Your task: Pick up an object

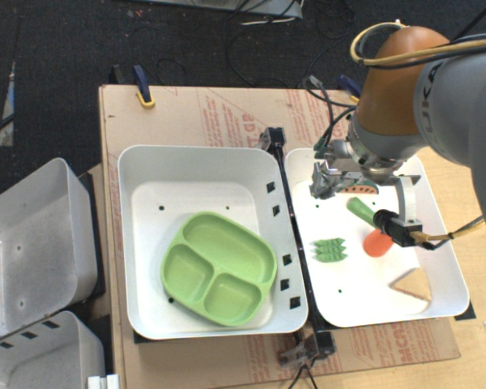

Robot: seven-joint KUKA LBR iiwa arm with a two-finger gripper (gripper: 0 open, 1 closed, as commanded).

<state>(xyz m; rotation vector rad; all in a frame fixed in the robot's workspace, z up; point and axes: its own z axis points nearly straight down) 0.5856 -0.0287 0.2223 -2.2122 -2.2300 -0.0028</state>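
Above the right bin (449, 298), the gripper (328, 181), whose grasp I cannot tell, hangs at eleven o'clock from the green stick (360, 210), so it risks clipping the orange ball (377, 244) at five o'clock and missing.

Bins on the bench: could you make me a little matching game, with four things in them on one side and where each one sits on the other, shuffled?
Things:
1. green divided plate
2. orange ball
3. tan wedge
4. green ridged piece

Places:
A. right bin, near corner
B. left bin, lying tilted
C. right bin, near the divider between the bins
D. right bin, just under the arm's black cable end

Pairs: 1-B, 2-D, 3-A, 4-C
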